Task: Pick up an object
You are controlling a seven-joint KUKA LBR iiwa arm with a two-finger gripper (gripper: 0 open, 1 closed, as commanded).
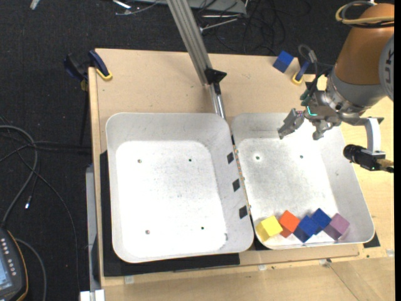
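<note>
No readable text, labels or numbers

Nothing legible stands on the two white bins [168, 187], the coloured blocks [304, 224] in the right bin's near corner, or the bare wooden desk [156, 80] behind the bins. The small device [11, 269] on the floor, left of the desk's near corner, shows a lit screen, but whatever it displays is too small and blurred to read.

yellow block [270, 227], orange block [289, 222]
</note>
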